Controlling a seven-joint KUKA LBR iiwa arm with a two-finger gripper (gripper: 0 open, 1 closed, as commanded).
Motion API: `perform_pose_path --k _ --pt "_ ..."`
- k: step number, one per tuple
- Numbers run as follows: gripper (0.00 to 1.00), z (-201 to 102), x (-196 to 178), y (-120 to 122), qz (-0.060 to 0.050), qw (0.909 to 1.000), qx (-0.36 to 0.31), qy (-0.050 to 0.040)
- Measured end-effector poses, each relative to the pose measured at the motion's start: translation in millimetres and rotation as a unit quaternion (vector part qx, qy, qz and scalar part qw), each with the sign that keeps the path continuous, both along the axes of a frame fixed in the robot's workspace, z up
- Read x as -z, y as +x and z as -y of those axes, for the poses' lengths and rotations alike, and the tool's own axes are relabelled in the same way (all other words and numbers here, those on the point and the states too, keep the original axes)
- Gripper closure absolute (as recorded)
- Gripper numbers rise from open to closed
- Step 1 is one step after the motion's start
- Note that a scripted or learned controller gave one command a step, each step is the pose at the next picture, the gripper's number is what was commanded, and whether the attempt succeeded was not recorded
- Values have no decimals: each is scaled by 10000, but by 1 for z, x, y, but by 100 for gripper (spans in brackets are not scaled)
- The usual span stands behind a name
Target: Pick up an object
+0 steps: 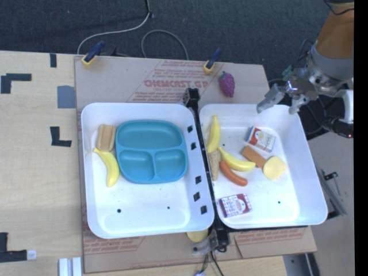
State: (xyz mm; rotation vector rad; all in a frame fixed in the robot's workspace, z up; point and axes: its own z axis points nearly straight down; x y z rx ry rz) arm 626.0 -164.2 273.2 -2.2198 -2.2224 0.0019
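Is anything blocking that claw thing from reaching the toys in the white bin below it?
Nothing visible does. The gripper hangs above the far right corner of the right bin, with bare bin floor between it and the nearest toy, the small carton. The carton lies in the open, nothing on top.

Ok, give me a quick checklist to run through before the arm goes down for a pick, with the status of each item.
1. Gripper open: ok, fingers spread.
2. Gripper free of any load: ok, nothing between its fingers.
3. Gripper over the right bin: not ok, it hangs at the top right rim.
4. Targets in reach: ok, carton, yellow block and hot dog lie in that bin.
5. Isolated target: ok, the red packet lies apart.
6. Grapes in a bin: not ok, on the cardboard.
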Motion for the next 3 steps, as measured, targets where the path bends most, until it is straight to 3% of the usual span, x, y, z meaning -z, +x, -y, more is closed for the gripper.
perform_pose_path --k 1,2,3 --pt "0 -39 151 -47 -83 10000 0 28" --pt "0 -54 171 -27 125 9999 36 -76" --pt "0 -57 187 21 -14 10000 18 -91"
